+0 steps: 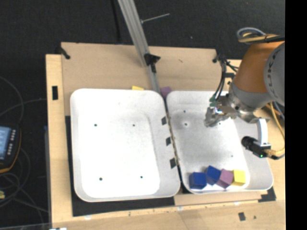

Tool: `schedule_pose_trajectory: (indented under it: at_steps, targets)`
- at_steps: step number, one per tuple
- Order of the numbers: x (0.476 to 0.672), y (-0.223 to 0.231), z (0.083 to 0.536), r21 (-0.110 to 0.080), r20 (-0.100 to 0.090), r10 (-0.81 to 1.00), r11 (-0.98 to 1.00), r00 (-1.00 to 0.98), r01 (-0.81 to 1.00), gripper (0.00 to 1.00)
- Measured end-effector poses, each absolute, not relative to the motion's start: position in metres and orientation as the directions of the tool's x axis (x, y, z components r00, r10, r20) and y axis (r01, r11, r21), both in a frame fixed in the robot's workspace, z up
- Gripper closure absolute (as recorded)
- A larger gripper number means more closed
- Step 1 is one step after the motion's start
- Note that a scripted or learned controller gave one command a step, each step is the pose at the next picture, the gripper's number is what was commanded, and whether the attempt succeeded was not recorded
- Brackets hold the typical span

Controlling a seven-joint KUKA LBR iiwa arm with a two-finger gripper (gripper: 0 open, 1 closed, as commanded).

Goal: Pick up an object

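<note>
My gripper (211,118) hangs over the upper middle of the right bin (201,143), reaching in from the right under the grey and orange arm. Along this bin's near edge sit several small blocks: a blue block (197,180), a second blue block (213,173) leaning against it, a purple block (225,177) and a yellow block (239,177). The gripper is well away from them, toward the bin's far side, and I see nothing between its tips.
The left bin (117,143) lies beside the right one. A yellow piece (137,87) and a purple piece (166,91) rest on the bench just behind the bins. A slanted metal pole (136,28) rises at the back.
</note>
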State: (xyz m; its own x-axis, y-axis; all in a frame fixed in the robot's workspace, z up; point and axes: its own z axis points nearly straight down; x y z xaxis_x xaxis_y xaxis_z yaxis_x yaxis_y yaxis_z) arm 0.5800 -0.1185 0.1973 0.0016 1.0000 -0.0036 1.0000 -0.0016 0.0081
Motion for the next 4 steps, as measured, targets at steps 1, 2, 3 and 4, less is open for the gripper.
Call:
schedule_pose_trajectory:
  at_steps: [1, 2, 3, 4]
  targets:
    - [0.592, -0.102, 0.226, 0.005, -0.001, 1.000, 0.004, -0.004, 1.000, 1.00]
    - [0.554, -0.120, 0.276, 0.006, -0.002, 1.000, -0.002, 0.002, 1.000, 1.00]
    - [0.515, -0.097, 0.170, -0.007, 0.001, 1.000, 0.000, 0.000, 1.000, 1.00]
    - [0.564, -0.091, 0.096, 0.005, -0.003, 1.000, 0.002, -0.002, 1.000, 1.00]
